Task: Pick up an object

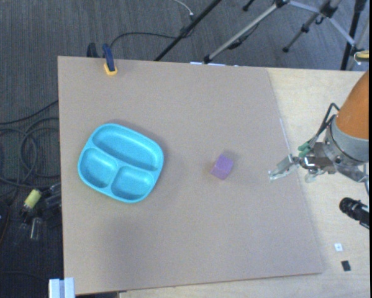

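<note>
A small purple cube (222,166) lies on the tan board (186,241), a little right of its middle. To the cube's right, near the board's right edge, my gripper (294,175) hangs open with nothing between its fingers. It is apart from the cube by roughly a cube's width or two. The grey arm with its orange band (358,113) reaches in from the right edge.
A light blue divided plate (121,162) sits on the left part of the board. A blue and yellow clamp (109,61) grips the board's far left corner. Cables and tripod legs lie on the floor beyond the board. Bare board surrounds the cube.
</note>
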Robot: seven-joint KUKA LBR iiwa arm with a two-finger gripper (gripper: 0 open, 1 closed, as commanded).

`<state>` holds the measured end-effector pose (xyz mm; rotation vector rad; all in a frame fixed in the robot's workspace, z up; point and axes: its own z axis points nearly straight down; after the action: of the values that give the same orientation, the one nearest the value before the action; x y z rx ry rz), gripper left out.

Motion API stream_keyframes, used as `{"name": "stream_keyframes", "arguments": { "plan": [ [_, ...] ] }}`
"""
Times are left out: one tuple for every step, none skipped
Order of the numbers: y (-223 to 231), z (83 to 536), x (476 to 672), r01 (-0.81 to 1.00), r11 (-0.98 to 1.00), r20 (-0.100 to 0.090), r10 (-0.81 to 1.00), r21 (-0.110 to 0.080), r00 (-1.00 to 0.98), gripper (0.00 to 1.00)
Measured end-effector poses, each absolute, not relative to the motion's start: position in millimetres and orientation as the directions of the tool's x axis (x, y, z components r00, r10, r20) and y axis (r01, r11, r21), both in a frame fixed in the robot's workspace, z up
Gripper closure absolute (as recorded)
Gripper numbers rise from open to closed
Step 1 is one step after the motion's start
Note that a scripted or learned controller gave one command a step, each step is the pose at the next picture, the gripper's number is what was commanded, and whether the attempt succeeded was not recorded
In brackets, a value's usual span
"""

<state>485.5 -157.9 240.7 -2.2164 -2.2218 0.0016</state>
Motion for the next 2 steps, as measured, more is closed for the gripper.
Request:
{"name": "stream_keyframes", "arguments": {
  "plan": [
    [-137, 86, 539.0, 0.999, 0.038, 0.001, 0.999, -0.002, -0.038, 0.0],
    [-107, 83, 607.2, 1.0, 0.026, 0.0, 1.0, -0.002, -0.026, 0.0]
  ]
}}
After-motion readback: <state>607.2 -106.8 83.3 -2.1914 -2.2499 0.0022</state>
